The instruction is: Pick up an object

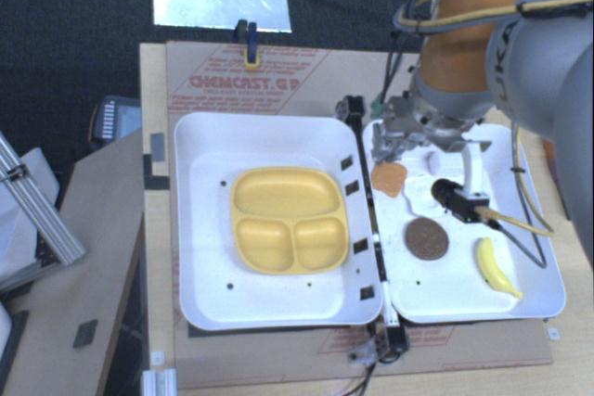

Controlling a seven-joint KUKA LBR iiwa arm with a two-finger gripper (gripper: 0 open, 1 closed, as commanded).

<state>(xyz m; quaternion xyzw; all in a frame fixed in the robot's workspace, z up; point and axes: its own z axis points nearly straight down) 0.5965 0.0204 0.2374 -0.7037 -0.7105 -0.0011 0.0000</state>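
orange piece (389,179) just below gripper (394,144) | step: approach, nothing seen held | grip state: cannot tell | next: descend, close on it

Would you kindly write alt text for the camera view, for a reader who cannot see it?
A grey robot arm reaches into the right white bin, its gripper low over an orange food piece. That bin also holds a brown round disc and a banana. The left bin holds a yellow divided tray.
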